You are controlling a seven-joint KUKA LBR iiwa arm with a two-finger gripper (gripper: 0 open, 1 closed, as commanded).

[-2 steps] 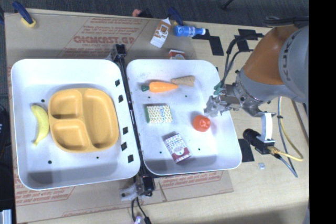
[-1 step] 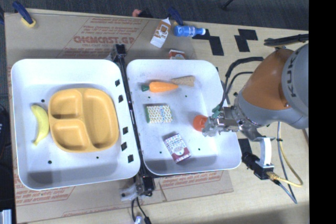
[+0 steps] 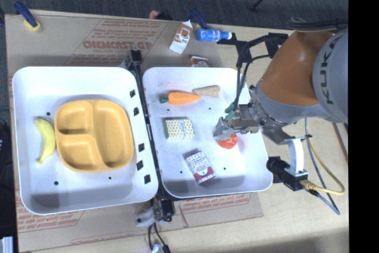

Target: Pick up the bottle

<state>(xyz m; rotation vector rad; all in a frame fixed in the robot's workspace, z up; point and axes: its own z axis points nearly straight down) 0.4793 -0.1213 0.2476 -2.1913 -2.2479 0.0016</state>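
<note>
The hand [image 3: 228, 126] hangs low over the right bin [image 3: 254, 178], right above a small red rounded object [image 3: 227, 140] that looks like a tomato or similar toy; whether the hand is released or clenched cannot be told from this slanted view. The grey arm [image 3: 296, 95] with its orange band reaches in from the right and covers that bin's right wall.

Four more things lie in the right bin: one orange carrot [image 3: 182, 98] with a green top, one tan wedge [image 3: 206, 91] (perhaps bread) just beside the carrot's tip, one pale green-patterned square block [image 3: 179, 128], and one small red printed box [image 3: 200, 166] near the front wall.

The left bin [image 3: 23, 92] holds one yellow plastic tray [image 3: 95, 133] with three rounded compartments and one yellow banana [image 3: 44, 139] just beside its left edge.

The one bottle [image 3: 212, 35], blue with a pale cap end, lies on its side on the cardboard-covered surface [image 3: 112, 38] behind the right bin, outside both bins and well apart from the hand. A small white-and-brown carton [image 3: 181, 37] lies near it.
</note>
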